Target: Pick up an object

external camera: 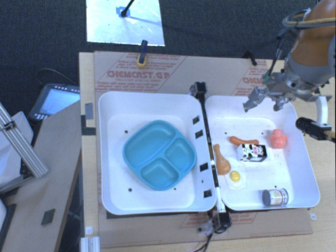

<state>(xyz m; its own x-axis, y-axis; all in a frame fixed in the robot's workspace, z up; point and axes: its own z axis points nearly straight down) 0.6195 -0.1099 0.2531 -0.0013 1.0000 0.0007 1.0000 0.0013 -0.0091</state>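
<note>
- The tool (266, 100) hangs over the far edge of the right bin (303, 164), at the end of the grey arm with its orange band (320, 14) reaching in from the right.
- Its two fingers (251, 102) stand spread apart, with nothing between them.
- The right bin holds the loose things, all lying on its floor and apart from the tool.
- A pink toy (278, 138) sits near the bin's right side, the closest thing to the tool.
- An orange sausage-shaped piece (242, 140) lies near the middle of the bin, just behind a small black-and-white patterned box (253, 152), nearly touching it.
- An orange drumstick-shaped piece (222, 160) lies close to the bin's left wall.
- A toy fried egg (235, 178), white with a yellow middle, lies just in front of the drumstick piece.
- A small grey can (275, 197) lies on its side near the front right corner.
- The left bin (113, 140) holds a blue divided plate (159, 154) with three compartments, lying flat near its middle.
- Black clips (199, 135) run along the seam where the two bins meet.
- The bins rest on a cardboard sheet (173, 72) with red print, laid on the tabletop (86, 67).
- A yellow clamp (142, 59) grips the far edge of the cardboard.
- A tablet-like device (55, 103) lies to the left of the tabletop.
</note>
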